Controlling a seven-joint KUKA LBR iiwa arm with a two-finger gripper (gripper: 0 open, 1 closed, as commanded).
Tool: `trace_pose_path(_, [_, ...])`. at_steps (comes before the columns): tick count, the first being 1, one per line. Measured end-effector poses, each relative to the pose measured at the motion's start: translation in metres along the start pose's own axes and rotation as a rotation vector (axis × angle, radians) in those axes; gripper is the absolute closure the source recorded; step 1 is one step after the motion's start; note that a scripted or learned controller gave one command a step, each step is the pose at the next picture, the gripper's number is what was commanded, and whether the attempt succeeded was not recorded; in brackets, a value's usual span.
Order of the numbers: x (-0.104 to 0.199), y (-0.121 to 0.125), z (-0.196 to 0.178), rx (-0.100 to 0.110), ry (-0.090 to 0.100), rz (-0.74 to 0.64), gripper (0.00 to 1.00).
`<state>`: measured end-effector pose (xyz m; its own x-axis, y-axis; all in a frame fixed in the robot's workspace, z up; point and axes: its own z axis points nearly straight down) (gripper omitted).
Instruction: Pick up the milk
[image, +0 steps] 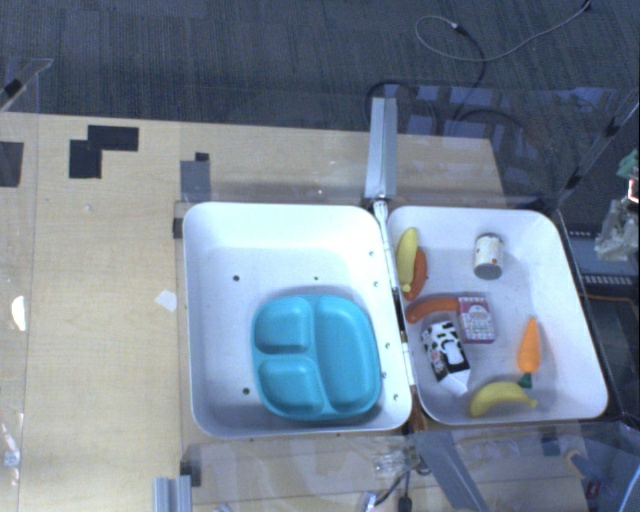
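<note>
Milk (445, 350) lying near right bin's (585, 330) left edge, sausage (432, 307) just above, banana (500, 397) by front edge, claw's state impossible to tell

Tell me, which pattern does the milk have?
Black and white cow patches on the milk, seen in the camera view.

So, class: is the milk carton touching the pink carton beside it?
Cannot tell. In the camera view the milk carton and pink carton sit corner to corner, with no plain gap or contact visible.
</note>
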<state>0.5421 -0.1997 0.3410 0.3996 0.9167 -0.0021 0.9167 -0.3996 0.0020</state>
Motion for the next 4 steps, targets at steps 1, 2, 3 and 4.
trace_pose_path(1, [0.059,-0.028,-0.093,0.000,0.001,0.107,1.00])
trace_pose_path(2, [0.018,-0.066,-0.015,0.004,-0.001,0.150,1.00])
trace_pose_path(3, [0.019,-0.064,-0.024,0.004,-0.002,0.144,1.00])
trace_pose_path(4, [0.021,-0.062,-0.033,0.005,-0.005,0.137,1.00])
